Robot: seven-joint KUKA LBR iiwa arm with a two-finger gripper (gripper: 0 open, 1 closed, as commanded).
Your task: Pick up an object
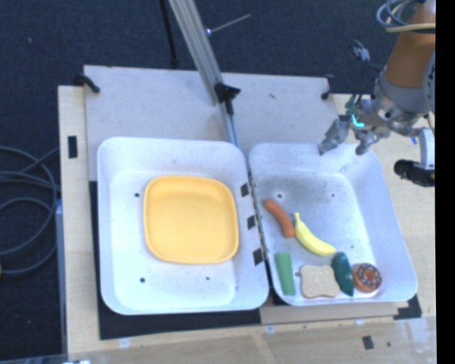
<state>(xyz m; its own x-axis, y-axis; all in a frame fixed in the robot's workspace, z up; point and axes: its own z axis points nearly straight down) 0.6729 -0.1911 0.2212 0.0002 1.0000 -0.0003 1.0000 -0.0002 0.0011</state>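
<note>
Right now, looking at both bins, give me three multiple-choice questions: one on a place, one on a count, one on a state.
1. Where does the yellow plate lie?
A. left bin
B. right bin
C. on the bench outside the bins

2. How many objects lie in the right bin?
A. three
B. six
C. nine

3. What is the gripper doing?
A. holding the banana
B. holding nothing, above the right bin's far rim
C. pressing on the plate

Answers:
1 A: the plate sits in the left bin.
2 B: sausage, banana, green stick, bread, dark green item, doughnut.
3 B: nothing sits between its fingers.
</note>
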